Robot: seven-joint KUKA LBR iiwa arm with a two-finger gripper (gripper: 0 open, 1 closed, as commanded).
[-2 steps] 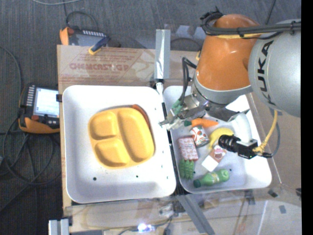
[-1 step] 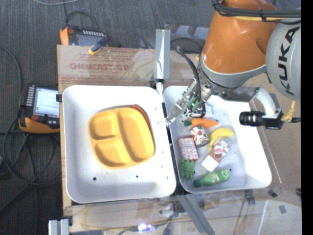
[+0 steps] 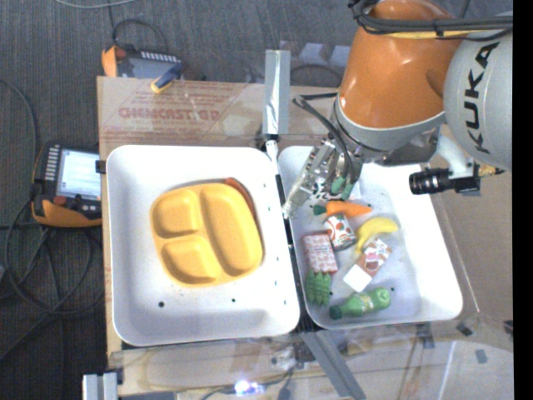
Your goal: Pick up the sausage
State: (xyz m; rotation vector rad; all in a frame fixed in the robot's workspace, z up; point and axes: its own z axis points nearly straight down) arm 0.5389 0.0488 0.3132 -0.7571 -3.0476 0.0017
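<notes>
Along the upper right edge of the yellow tray [image 3: 206, 232], in the left bin [image 3: 133, 307], a reddish-brown sliver [image 3: 241, 188] showed, and it was most likely the sausage, largely tucked behind the tray's rim. To take it well, the arm would probably need to cross the wall between the bins and come down over the exposed strip. It should line up across the sausage's narrow width and stay clear of the tray lip, since a bump there could push the sausage further under. The pincer [image 3: 306, 186] hung over the upper left corner of the right bin [image 3: 441, 298], above and left of the carrot [image 3: 348, 209] and well apart from the sausage. Nothing was visibly held, and how far it stood open could not be told.
</notes>
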